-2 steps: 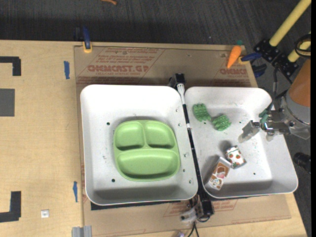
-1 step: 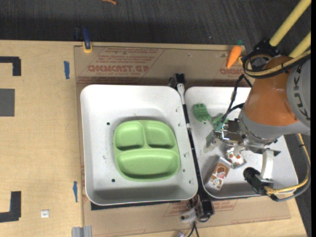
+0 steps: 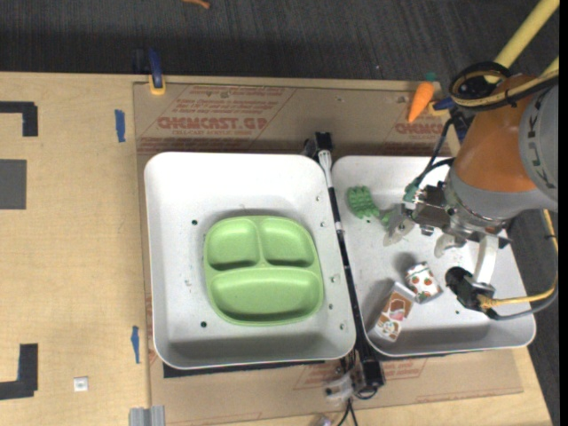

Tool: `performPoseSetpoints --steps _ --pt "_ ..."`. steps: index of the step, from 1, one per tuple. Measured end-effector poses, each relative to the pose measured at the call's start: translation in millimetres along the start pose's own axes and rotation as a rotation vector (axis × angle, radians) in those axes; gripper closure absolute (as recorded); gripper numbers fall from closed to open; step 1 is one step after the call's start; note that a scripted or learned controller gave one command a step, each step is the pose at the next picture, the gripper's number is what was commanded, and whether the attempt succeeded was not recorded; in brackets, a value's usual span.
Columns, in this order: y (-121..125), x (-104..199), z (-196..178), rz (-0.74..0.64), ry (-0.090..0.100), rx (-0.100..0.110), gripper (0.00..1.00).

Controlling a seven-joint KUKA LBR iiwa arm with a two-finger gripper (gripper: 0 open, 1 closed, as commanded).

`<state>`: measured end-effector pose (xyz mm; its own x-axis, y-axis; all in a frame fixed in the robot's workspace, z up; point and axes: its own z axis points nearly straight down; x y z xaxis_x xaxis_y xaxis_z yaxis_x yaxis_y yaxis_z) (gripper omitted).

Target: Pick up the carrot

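Your gripper [image 3: 397,229] hangs low in the right bin [image 3: 515,327], and I cannot tell its state or if it holds anything. The carrot [image 3: 421,101] lies outside the bin, on the cardboard [image 3: 213,118] well beyond the gripper, past the far rim. Lift clear of the rim first, then come down along the carrot's length. Near the gripper are a green toy [image 3: 361,201] and two small boxes [image 3: 408,298], so space is narrow.

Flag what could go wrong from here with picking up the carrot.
The carrot lies on the cardboard beyond the right bin, while the claw hangs inside that bin, so a grasp here would likely miss. The green toy and small boxes nearby could be grabbed instead.
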<state>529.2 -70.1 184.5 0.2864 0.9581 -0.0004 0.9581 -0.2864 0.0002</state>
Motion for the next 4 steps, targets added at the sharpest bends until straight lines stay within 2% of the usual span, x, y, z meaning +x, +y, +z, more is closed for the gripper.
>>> performPoseSetpoints --steps 1,2,3,4 --pt "14.1 -4.3 0.1 0.659 0.0 0.002 0.0" --pt "12.4 -0.6 0.1 1.02 -0.001 0.003 0.0" --pt "57.6 -51.4 7.0 0.932 -0.001 0.002 0.0" --pt "51.8 -103.5 47.7 1.063 -0.001 0.006 0.0"
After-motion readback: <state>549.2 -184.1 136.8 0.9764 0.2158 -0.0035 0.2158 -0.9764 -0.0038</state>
